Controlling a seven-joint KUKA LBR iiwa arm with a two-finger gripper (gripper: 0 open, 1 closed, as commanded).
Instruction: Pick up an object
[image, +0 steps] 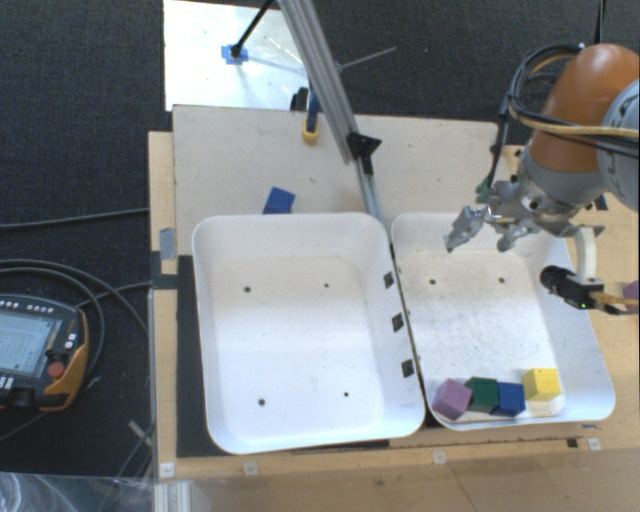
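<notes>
Along the near rim of the right bin lies a row of blocks: a purple one, a green one, a blue one and a yellow one on a white piece. My gripper hangs over the far edge of that bin, well above and behind the blocks. Its two fingers are spread apart with nothing between them.
The left bin sits beside the right one, with black clips along their shared wall. A blue block lies on the bench behind the left bin. A metal pole slants across the back. A teach pendant rests at far left.
</notes>
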